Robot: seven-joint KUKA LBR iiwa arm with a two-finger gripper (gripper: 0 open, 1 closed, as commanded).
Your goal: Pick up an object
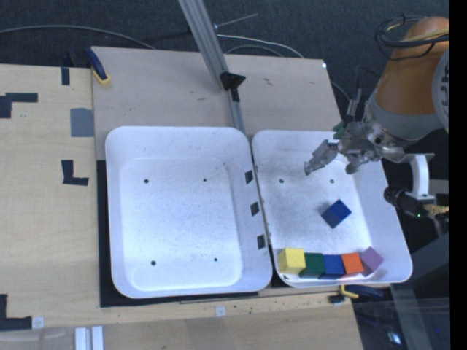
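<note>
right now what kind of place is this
Probably a robot lab test bench: an arm reaches over two white bins, coloured blocks line one bin's edge, and loose cables run across dark carpet.

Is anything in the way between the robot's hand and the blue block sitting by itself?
Nothing visible. The hand hangs above the right bin, and bare white floor lies between it and the lone blue block.

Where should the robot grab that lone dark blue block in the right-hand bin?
Probably from straight above, fingers closing on two opposite flat sides of the dark blue block. It lies apart from the row of blocks, turned diagonal to the bin's rim, so the gripper would likely need turning to match.
</note>
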